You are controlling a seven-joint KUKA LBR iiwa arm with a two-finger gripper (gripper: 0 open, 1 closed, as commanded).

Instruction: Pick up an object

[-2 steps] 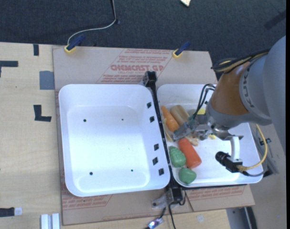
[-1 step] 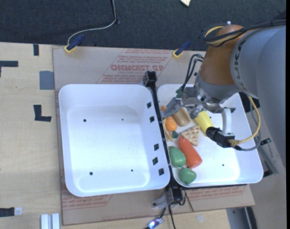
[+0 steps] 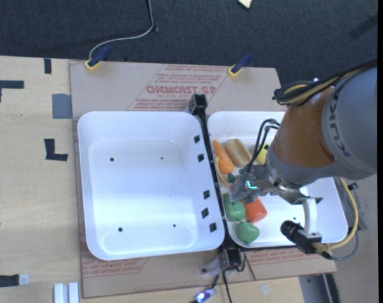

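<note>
We see the worktop [image 3: 27, 169] carrying a cardboard sheet [image 3: 172, 90] with two white bins side by side. The left bin [image 3: 141, 182] lies well apart from the arm [image 3: 324, 137], which reaches in from the right over the right bin [image 3: 333, 216]. The claw [image 3: 247, 187] sits low over a cluster of objects at the right bin's left wall; we cannot tell its state. In that cluster, an orange carrot [image 3: 223, 158] lies beside a tan bread roll [image 3: 238, 149] at the far side. Nearer are a red piece [image 3: 257, 210] and two green pieces, one [image 3: 235, 211] touching the red piece, the other [image 3: 247, 233] nearest.
</note>
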